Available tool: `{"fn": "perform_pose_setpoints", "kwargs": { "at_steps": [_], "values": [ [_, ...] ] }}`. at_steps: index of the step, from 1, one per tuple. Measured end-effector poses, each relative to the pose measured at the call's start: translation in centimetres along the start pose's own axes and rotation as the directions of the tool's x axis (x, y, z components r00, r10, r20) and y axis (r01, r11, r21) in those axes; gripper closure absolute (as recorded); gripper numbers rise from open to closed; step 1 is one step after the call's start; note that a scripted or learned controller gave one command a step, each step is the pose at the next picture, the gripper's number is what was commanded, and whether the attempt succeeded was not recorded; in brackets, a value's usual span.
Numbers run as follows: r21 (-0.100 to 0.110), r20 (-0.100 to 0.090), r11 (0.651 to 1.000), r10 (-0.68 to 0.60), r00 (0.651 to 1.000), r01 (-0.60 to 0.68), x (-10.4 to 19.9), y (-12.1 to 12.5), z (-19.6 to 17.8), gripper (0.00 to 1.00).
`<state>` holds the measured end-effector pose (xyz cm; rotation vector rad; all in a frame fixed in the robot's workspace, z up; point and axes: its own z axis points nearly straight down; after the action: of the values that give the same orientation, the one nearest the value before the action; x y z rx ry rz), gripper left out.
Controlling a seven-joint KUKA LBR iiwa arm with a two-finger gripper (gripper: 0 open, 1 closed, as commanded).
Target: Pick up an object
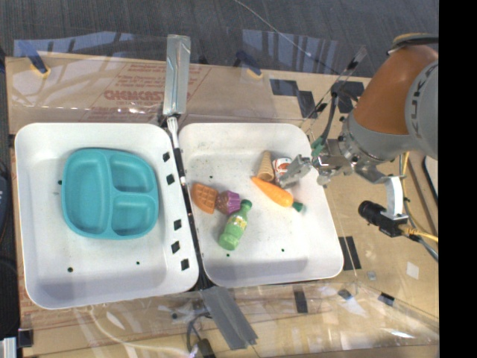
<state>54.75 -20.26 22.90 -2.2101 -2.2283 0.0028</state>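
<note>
Reaching in from the right, the gripper (298, 169) hangs at the right-hand bin's (253, 271) far edge, beside a toy carrot (273, 194) and ice-cream cone (265, 165). Whether its fingers are open cannot be made out. A green bottle (234, 229) lies mid-bin; a teal divided plate (110, 193) sits in the left bin (45, 274), apparently just waiting.

Tray (110, 192) in left bin (37, 274). Right bin (313, 252): waffle (203, 197), bottle (235, 228) centre; carrot (273, 193), cone (265, 165) right, probably touching.
</note>
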Motion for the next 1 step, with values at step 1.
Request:
{"fn": "perform_pose_setpoints", "kwargs": {
  "at_steps": [1],
  "values": [
    [-0.036, 0.016, 0.985, -0.166, 0.986, 0.166, -0.23, 6.75, 10.77, 0.0]
  ]
}}
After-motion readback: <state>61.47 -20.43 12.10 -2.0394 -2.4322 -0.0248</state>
